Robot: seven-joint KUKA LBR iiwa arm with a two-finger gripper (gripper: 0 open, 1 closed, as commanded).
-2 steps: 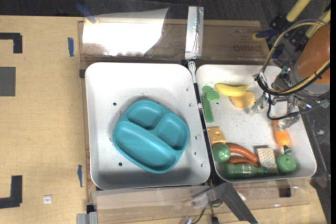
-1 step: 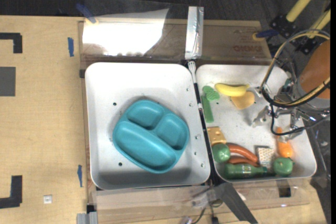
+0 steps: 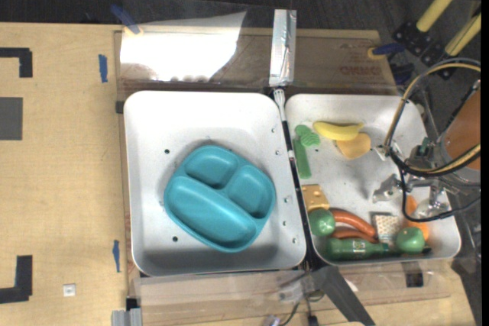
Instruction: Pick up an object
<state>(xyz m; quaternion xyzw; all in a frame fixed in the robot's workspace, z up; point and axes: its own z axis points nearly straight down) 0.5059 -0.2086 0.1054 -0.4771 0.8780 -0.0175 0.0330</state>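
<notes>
My gripper hangs low over the right side of the right bin, reaching in from the right. It is open, with its metal fingers spread apart. A small orange piece shows in the gap between them; I cannot tell whether it is touched. Along the bin's front lie a green bottle, an orange carrot, a green ball and another green ball. At the back lie a yellow banana and a tan piece.
The left bin holds a teal divided plate. A green strip lies along the right bin's left wall, with a yellow-brown block below it. Black and yellow cables loop above the gripper.
</notes>
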